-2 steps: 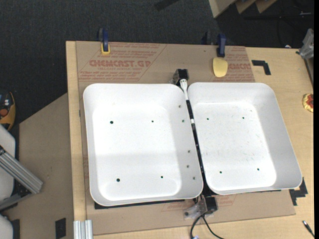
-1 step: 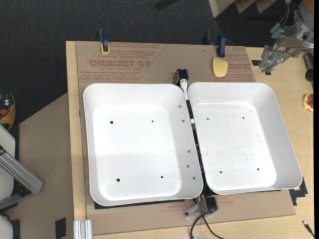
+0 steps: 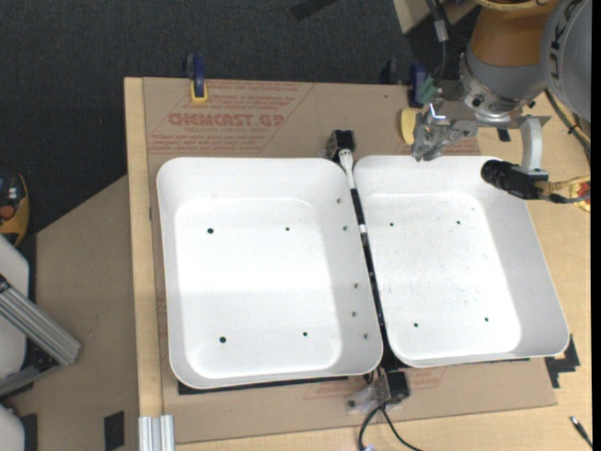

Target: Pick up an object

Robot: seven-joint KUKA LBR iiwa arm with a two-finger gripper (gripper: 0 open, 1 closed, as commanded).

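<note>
We see the gripper (image 3: 434, 148) hanging over the far rim of the right bin (image 3: 441, 280), near its far-left corner, with the arm (image 3: 512, 26) coming in from the right above it. We think it is held there, high and at the edge, because it is not yet committed to any target: from this place it can go down into the bin or go just outside it. Whether the gripper is open or closed we cannot tell, as it is small and partly in shadow, and we cannot make out anything held in it. As for the object to pick up, the white floors of the right bin and the left bin (image 3: 254, 280) show us some small dark dots (image 3: 210, 231), which look to us like fixed marks and not loose things. The one candidate we find is a pale yellow piece (image 3: 408, 125) lying on the brown board (image 3: 235, 116), just beside the gripper and outside the bin. The rim of the bin stands between this piece and the bin floor. A black clip (image 3: 340, 143) sits between the two bins at their far end, near the gripper, and a clamp (image 3: 196, 78) holds the board at its far-left corner, well apart.
</note>
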